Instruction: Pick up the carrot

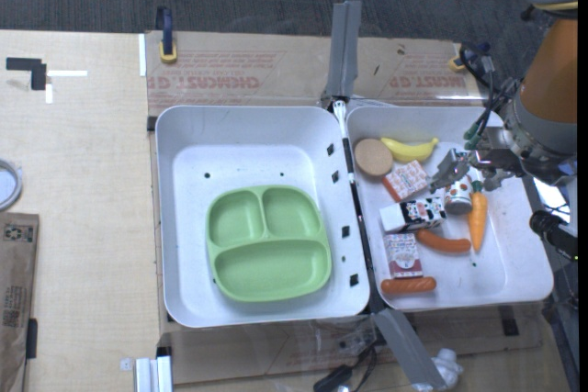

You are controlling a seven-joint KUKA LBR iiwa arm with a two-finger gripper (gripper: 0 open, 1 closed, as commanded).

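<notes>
The gripper [457,170] hangs in the right bin [514,289], in the middle right of the frame, and I cannot tell how it stands; nothing is seen held in it. Just below and right of it the carrot [478,217] lies almost upright on the bin floor, next to a small can [458,196], with a milk carton [413,213] and a sausage [443,242] to its left. Further left are a banana [410,148] and a round bun [374,157], and the left bin [184,151] holds a green tray [268,243].
</notes>
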